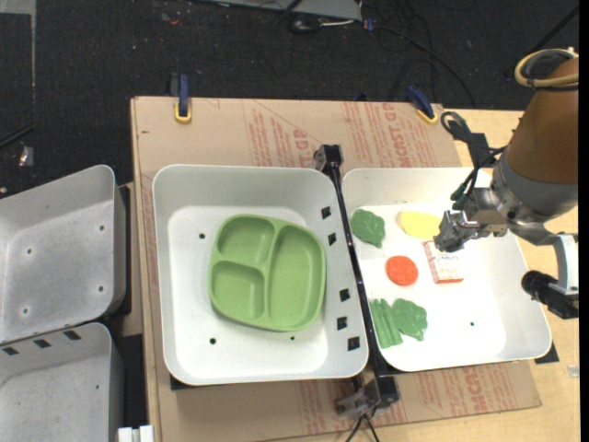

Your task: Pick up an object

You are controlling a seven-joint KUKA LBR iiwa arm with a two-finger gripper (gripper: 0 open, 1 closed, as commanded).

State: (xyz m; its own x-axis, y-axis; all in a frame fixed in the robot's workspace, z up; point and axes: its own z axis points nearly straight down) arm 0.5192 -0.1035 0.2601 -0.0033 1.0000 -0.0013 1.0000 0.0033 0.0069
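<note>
The right bin holds a small white and red carton, a red round disc, a yellow flat piece, a dark green leaf-shaped piece and a larger green leafy piece. My gripper hangs over the right bin, just above the top end of the carton and to the right of the yellow piece. Nothing can be seen held in it.
The left bin holds a light green divided tray. A black divider runs between the bins. Grey lids lie off the bench at the left. The arm's orange band stands over the right bin's far right side.
</note>
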